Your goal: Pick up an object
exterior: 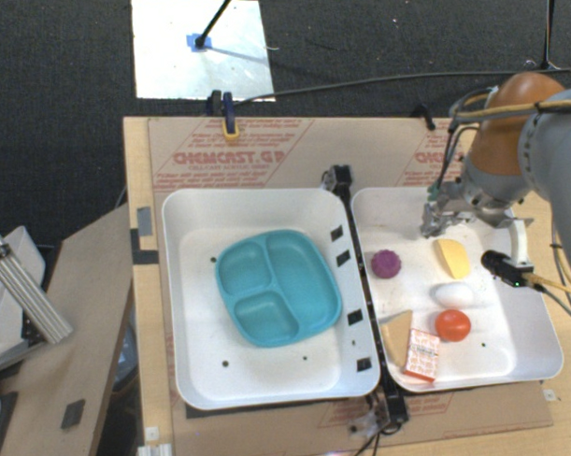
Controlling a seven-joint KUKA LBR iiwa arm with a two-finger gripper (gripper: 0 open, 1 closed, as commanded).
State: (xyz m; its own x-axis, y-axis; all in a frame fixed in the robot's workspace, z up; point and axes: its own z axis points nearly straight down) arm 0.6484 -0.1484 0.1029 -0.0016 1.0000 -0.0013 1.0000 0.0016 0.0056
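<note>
The gripper (438, 219) hung low over the right bin (542, 354) — just above the yellow piece (452, 259) — its claw too small to judge, perhaps together.

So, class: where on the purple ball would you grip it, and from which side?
Grip the purple ball across its middle, coming straight down from above. It is round, so any angle works, and it sits apart from the other items in the right bin, leaving room for the fingers.
</note>
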